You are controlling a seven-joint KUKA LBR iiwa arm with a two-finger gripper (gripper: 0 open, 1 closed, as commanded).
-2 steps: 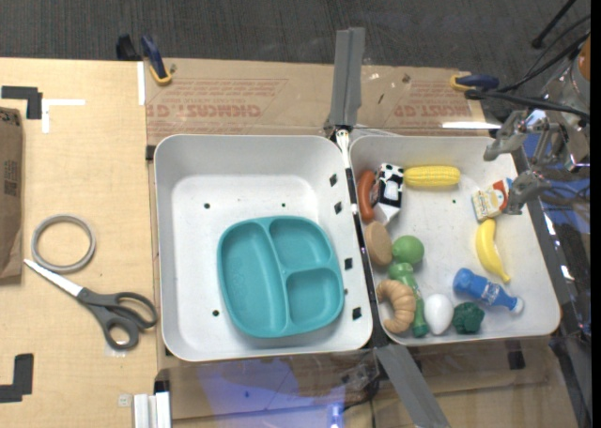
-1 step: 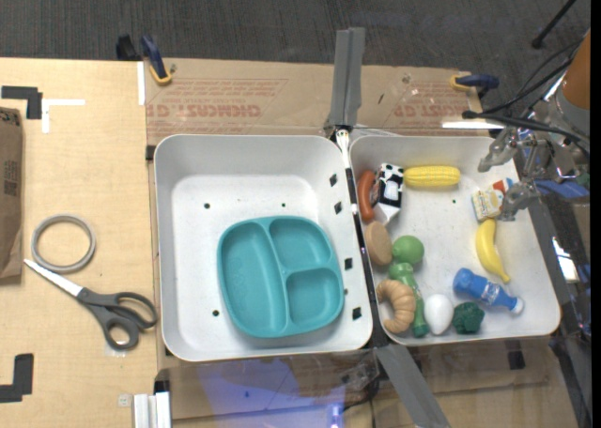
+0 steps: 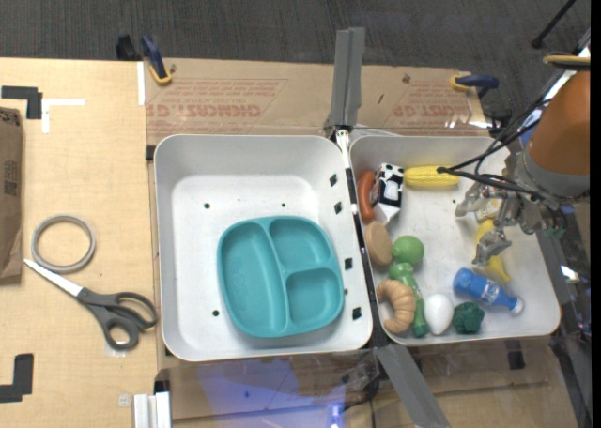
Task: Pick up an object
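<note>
From where I stand, the gripper (image 3: 490,221) hangs low in the right bin (image 3: 441,213), toward its 3 o'clock side. Its metal fingers are slightly apart, and I see nothing clamped between them. Just under the fingertips lies a small yellow object (image 3: 489,246), half hidden; I cannot tell what it is. This seems to be the thing the arm wants.

I judge it light and stiff, like a plastic toy, and probably smooth, so it may slip out if the fingers close only on an edge. It is better to take it across the narrow middle.

At 5 o'clock from the gripper lies a blue bottle (image 3: 485,289), on its side; it is round and can roll away. At 10 o'clock of the gripper is a toy corn cob (image 3: 430,176), long and easy to hold across the body. Along the 9 o'clock wall of this bin I see a green ball (image 3: 408,250), a white egg (image 3: 438,309), a croissant (image 3: 398,302) and a toy broccoli (image 3: 469,317), close together, so they are harder to reach cleanly.

The left bin (image 3: 188,182) holds a teal divided tray (image 3: 280,275). Scissors (image 3: 99,301) and a tape roll (image 3: 63,242) lie on the bench at 9 o'clock.
</note>
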